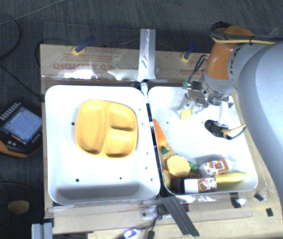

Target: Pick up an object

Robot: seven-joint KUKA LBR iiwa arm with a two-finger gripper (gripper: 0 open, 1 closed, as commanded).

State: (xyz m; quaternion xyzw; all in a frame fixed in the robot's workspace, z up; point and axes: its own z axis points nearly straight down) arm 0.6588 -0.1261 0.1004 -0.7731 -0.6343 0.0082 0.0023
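Small yellow piece (186, 114) by the right bin's (241, 133) far edge looks light, pinch its sides; can't tell the gripper's (201, 99) state.

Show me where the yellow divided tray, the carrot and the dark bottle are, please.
yellow divided tray (105, 128): camera view, on the ridge between its compartments.
carrot (159, 133): camera view, middle of its orange body.
dark bottle (197, 185): camera view, on its label, at the right bin's front.
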